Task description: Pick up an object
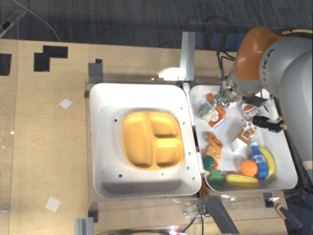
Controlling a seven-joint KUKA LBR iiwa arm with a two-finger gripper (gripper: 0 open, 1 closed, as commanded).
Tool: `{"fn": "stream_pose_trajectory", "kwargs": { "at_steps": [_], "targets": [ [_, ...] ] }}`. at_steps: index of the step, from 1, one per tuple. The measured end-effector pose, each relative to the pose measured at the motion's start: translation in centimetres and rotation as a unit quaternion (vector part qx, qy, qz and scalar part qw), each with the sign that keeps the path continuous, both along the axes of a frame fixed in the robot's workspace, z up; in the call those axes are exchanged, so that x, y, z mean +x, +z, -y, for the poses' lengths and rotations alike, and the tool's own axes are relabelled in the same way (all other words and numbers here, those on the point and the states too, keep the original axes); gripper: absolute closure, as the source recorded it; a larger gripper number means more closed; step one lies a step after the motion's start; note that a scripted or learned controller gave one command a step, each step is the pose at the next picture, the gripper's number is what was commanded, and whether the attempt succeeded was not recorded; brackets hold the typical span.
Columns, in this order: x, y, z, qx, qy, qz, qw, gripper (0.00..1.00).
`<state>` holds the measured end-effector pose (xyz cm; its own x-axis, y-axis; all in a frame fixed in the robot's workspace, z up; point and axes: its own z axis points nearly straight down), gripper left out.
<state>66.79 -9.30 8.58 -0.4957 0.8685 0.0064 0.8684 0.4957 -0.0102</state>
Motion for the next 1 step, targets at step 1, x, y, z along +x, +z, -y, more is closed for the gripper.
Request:
{"fn": "stream_pose_trajectory", "kwargs": {
  "at_steps": [1],
  "targets": [
    [0.00,0.00,0.00,-0.0001,0.000,0.000,1.0000,0.00]
  ]
}}
